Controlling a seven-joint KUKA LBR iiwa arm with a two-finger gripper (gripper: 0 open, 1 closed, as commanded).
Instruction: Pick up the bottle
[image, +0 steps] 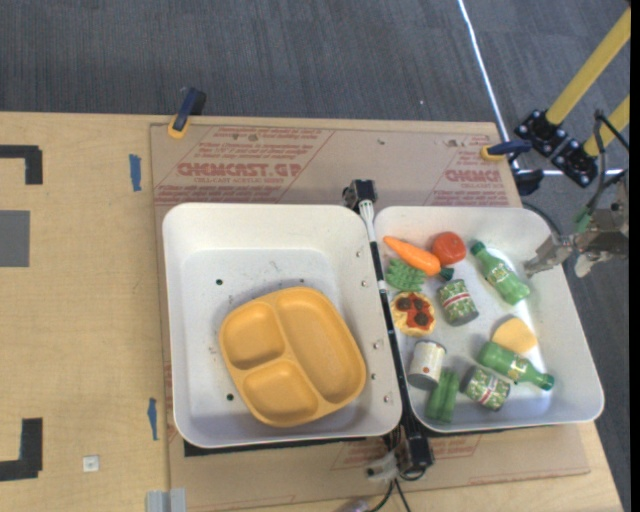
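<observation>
Two green bottles lie in the right bin (575, 330). A light green bottle (498, 273) rests slanted near the bin's upper right. A darker green bottle (515, 366) with a yellow band lies near the lower right. My gripper (556, 254) hangs over the bin's right rim, just right of the light green bottle and apart from it. Nothing shows in its grasp.
The right bin also holds a carrot (412, 255), a tomato (448, 247), a pizza slice (413, 311), a cheese wedge (515, 334), a cucumber (441, 396) and cans (457, 302). A yellow divided plate (290, 355) lies in the left bin (200, 250).
</observation>
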